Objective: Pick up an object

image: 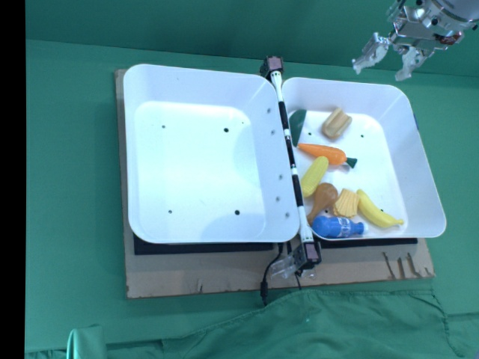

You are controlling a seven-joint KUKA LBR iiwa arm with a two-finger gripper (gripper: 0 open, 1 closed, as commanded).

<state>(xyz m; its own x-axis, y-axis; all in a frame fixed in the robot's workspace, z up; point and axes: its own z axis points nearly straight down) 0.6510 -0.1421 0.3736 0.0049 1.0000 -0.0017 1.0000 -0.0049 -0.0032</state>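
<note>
Green cloth covers the bench (75, 163), with a brown board (187, 279) under two white bins. The gripper (388, 60) hangs with fingers spread and nothing between them, above the right bin's (419, 148) far rim. The carrot (323, 153) and banana (378, 212) lie inside that bin.

A green cloth (67, 200) covered the bench from edge to edge and ran up behind it as a flat green backdrop (187, 10), a faint crease marking where the two met. A brown cardboard sheet (202, 279) lay flat on the cloth, its near edge frayed toward the right corner. Along the near edge of the bench the cloth bunched into loose folds (299, 327). The light was even and soft.
</note>
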